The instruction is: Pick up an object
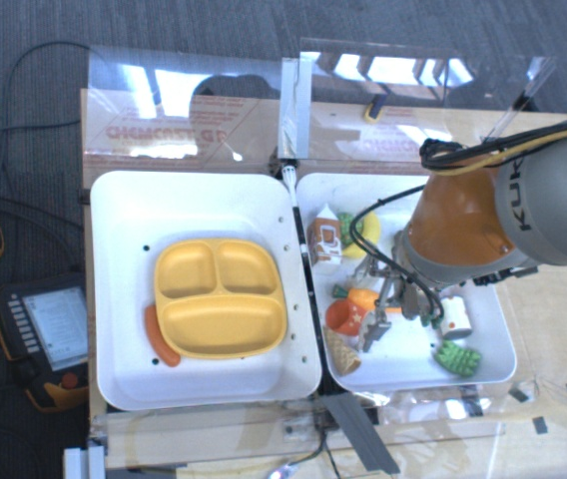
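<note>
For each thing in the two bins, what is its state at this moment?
Yellow tray: flat in the left bin, compartments bare.
Orange sausage: lying beside the tray's left edge.
Red tomato: resting in the right bin.
Green toy: lying near the right bin's corner.
Gripper: low over the right bin.

I see a robotics lab, not a home or a shop. The two white bins [204, 193] sit on a bench with clear plastic walls [194, 93] behind them, and a grey and orange industrial arm [483, 208] reaches over. On the dark carpet [24, 28] lie black cables [14, 208] and a control pendant [44, 332] (its screen is lit).
</note>
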Motion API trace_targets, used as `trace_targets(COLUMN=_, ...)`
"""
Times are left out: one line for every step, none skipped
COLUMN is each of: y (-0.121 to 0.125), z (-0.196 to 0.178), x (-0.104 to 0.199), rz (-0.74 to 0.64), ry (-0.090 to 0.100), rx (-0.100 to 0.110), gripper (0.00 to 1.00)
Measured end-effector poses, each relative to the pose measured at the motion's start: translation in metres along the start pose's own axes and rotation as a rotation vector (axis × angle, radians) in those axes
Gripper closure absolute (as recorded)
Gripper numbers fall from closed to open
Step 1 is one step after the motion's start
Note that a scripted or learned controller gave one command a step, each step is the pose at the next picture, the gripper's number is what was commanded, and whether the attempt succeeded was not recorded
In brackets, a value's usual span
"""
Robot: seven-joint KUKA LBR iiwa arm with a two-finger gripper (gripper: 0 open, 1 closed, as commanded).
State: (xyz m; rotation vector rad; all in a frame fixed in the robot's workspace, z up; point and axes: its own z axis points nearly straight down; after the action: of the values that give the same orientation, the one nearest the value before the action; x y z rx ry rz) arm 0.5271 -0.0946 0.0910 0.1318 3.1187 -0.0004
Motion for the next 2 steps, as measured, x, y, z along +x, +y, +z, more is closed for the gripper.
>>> trace_targets(y=-0.001, z=0.0, x=0.004, rz=0.177, ry=0.003, rx=-0.002, gripper=0.0)
trace_targets(y=-0.006, z=-0.001, x=0.023, rz=0.386, ry=-0.007, rx=0.001, gripper=0.0)
